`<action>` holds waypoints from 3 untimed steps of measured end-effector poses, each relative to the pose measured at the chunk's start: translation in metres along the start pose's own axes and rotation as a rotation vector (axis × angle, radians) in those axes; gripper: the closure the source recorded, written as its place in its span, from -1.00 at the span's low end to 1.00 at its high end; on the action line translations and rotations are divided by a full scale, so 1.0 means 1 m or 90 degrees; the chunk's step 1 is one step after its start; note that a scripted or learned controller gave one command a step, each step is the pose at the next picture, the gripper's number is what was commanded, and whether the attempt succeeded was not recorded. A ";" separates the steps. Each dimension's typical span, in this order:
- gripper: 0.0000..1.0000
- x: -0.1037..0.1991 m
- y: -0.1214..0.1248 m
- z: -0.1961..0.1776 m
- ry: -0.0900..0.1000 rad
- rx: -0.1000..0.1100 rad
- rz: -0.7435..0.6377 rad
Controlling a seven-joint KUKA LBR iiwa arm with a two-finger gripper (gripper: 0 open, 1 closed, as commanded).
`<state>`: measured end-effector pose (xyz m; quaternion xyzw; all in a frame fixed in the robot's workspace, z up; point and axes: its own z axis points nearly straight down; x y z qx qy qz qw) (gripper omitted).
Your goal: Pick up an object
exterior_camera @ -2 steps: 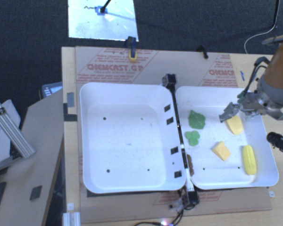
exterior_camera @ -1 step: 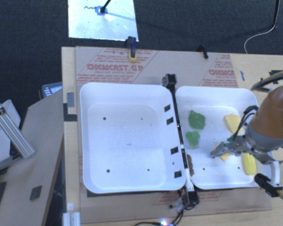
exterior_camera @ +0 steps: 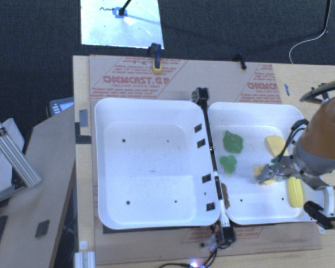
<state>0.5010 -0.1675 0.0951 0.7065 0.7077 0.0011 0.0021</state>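
Whether the gripper (exterior_camera: 266,175) is apart or clamped, I cannot tell; it sits low in the right bin (exterior_camera: 251,216), touching a small yellow-orange object (exterior_camera: 262,173). Green pieces (exterior_camera: 232,142) lie toward 10 o'clock, a corn cob (exterior_camera: 295,191) at 4. Nothing looks lifted yet.

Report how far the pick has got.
Done: the gripper is down in the right bin, at a small yellow-orange piece. In hand: nothing clearly; whether the jaws grip it cannot be told. Left: lifting an object; two green pieces and the yellow corn-like piece lie untouched.
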 end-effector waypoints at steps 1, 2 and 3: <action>1.00 0.057 0.057 0.011 0.001 0.000 -0.004; 1.00 0.085 0.043 -0.058 0.001 0.001 -0.003; 1.00 0.134 0.093 -0.091 0.001 -0.002 -0.005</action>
